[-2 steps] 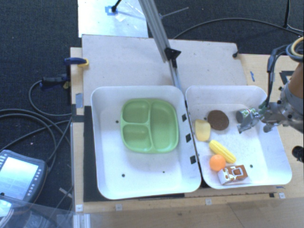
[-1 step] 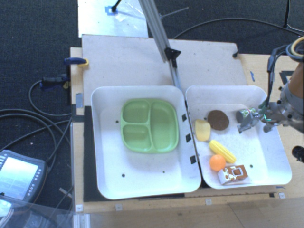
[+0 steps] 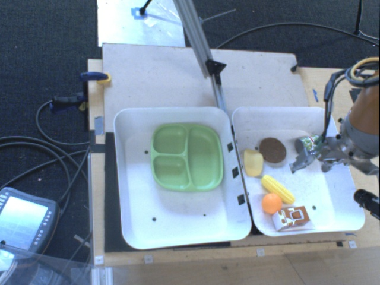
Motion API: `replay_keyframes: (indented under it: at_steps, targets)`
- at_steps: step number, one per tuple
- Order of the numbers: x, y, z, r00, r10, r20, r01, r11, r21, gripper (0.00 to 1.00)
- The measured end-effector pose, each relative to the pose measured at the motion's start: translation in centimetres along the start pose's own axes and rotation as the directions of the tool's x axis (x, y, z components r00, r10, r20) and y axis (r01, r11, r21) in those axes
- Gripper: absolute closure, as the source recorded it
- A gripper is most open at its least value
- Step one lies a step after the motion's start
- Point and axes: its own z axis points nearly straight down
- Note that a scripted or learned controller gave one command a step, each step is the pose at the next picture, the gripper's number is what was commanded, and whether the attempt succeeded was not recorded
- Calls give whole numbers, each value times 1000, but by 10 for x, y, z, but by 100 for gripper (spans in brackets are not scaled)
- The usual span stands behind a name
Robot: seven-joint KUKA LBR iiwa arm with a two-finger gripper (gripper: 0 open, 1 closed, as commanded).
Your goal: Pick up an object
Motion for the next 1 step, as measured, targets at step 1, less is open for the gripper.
replay_keyframes:
  at_steps: [1]
  targets:
    - [-3, -4, 62, 1000, 0, 0, 0, 1000, 2, 0]
